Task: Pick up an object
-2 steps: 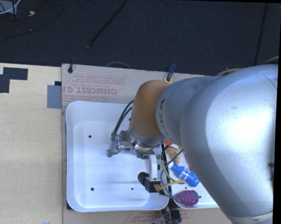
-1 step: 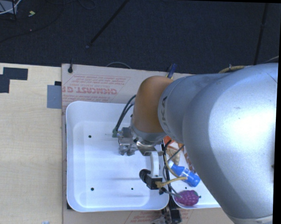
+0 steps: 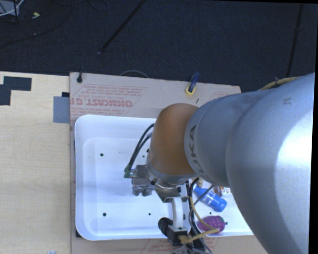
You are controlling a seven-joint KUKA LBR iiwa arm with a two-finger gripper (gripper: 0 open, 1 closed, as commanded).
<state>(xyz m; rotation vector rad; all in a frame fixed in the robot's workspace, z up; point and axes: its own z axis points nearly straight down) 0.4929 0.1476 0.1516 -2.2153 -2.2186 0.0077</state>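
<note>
The grey arm [image 3: 263, 154] with an orange band was reached in from the right and bent down over a shallow white plastic bin [image 3: 89, 147]. The gripper [image 3: 141, 185] was poised over the bin's middle; whether it was parted or closed could not be made out. A blue cylindrical object [image 3: 211, 200] and a purple rounded object [image 3: 214, 222] were seen lying just beside the wrist.

The bin [image 3: 91, 168] is smooth, glossy white plastic on matt brown cardboard [image 3: 113, 98], and the bench [image 3: 25, 170] looks like pale wood. The blue bottle [image 3: 211, 200] looks like shiny plastic. The arm [image 3: 263, 149] and its orange band [image 3: 171, 140] are smooth, softly sheened.
</note>
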